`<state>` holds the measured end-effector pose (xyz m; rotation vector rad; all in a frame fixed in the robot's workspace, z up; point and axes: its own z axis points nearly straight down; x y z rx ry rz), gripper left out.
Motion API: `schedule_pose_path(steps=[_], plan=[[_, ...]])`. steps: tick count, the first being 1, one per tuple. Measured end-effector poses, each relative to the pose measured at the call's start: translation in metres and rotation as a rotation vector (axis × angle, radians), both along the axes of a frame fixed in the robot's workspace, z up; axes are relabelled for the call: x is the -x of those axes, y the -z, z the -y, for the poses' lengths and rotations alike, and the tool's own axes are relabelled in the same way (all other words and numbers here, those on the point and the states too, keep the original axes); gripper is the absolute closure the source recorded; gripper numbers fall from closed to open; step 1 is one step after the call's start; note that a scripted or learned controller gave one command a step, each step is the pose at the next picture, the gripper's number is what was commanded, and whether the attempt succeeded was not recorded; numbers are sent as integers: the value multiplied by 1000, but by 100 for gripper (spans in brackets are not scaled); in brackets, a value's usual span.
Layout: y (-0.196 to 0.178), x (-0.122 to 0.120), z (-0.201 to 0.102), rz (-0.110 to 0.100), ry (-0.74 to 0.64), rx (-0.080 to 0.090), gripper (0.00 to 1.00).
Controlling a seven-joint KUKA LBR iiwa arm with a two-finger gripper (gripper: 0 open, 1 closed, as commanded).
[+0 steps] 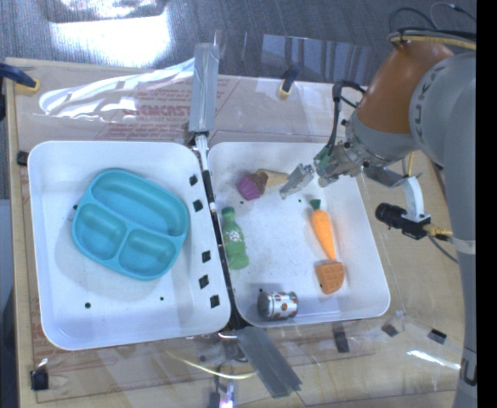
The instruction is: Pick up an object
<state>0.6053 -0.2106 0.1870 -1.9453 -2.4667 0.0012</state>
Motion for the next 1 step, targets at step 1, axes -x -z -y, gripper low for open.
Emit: schedule_pose_path(steps=[1], plan=[[84,43,-1,-4,70,-1,0]])
